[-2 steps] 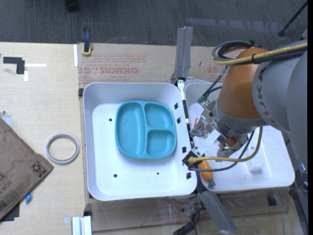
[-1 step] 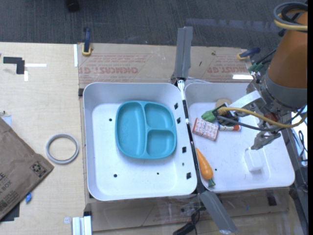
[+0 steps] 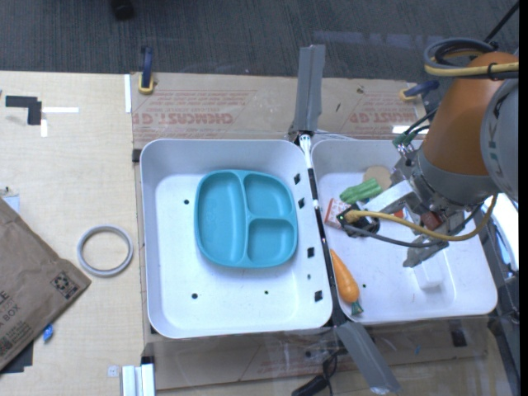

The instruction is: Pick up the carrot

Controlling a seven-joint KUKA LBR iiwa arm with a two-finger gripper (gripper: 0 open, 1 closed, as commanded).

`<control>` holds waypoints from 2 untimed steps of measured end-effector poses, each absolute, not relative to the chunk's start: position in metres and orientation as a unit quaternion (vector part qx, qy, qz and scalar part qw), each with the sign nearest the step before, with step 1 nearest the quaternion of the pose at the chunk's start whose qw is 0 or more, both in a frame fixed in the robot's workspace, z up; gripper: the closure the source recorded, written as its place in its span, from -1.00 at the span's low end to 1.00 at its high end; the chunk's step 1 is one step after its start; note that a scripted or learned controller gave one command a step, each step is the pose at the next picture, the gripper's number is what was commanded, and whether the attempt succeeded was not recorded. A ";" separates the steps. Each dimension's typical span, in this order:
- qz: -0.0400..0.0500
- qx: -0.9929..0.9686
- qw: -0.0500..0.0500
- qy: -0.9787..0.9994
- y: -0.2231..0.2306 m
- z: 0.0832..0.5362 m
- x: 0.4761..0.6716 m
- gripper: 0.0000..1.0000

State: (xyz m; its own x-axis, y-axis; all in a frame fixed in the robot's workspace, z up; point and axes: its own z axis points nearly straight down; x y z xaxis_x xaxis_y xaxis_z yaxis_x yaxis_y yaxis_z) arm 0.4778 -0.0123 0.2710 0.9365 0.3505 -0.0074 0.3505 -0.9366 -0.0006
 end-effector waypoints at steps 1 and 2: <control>-0.004 0.995 0.000 0.100 0.024 0.189 0.477 -1.00; -0.004 0.927 -0.001 0.375 -0.003 0.189 0.479 -1.00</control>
State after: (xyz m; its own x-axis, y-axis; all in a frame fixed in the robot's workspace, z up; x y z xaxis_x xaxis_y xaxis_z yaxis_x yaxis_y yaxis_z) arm 0.4787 -0.0030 0.1889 0.7194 0.6946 -0.0066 0.6945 -0.7194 -0.0056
